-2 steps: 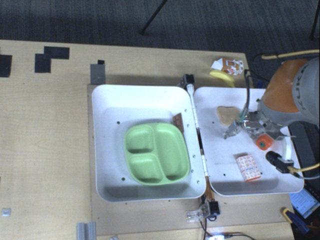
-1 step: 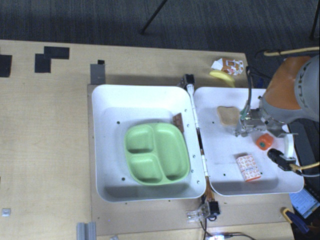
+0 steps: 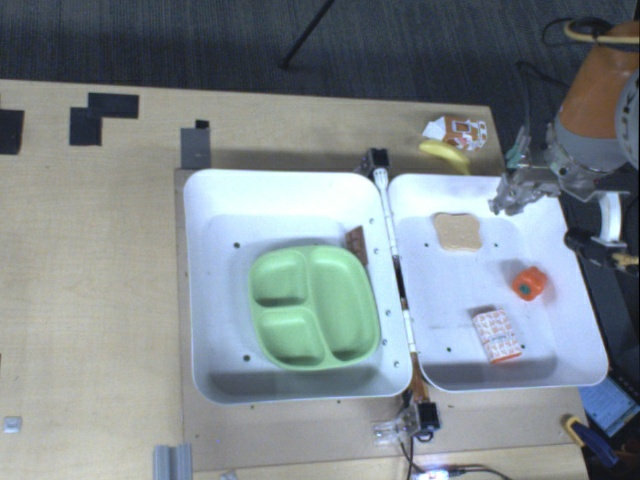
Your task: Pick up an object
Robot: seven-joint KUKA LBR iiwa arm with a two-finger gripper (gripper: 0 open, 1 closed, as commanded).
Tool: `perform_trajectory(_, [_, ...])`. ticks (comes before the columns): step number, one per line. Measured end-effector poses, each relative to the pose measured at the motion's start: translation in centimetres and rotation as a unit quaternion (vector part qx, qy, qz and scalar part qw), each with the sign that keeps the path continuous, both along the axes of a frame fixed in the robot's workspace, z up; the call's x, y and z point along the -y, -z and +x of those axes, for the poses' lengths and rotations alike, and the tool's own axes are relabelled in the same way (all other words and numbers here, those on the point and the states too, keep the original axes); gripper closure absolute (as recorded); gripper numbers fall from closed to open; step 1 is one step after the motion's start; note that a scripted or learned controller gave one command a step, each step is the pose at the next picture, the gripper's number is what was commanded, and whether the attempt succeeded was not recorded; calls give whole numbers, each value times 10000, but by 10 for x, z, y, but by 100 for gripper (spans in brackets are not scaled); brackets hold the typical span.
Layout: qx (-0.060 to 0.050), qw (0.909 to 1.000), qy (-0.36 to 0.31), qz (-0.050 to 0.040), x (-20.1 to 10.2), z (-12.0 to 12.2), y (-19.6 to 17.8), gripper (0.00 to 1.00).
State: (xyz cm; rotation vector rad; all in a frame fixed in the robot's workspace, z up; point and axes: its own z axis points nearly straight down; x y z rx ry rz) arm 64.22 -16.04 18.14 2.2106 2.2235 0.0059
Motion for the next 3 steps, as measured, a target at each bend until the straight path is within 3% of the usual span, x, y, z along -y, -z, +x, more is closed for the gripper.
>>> perform_trajectory(1, [-17,10000,0,4,0,-1,1,0])
perform_trajectory(2, [9,10000,-4,7,-60,-8,93,0])
perform_trajectory(3, [31,10000,-24,-3,-59,-7,81,100])
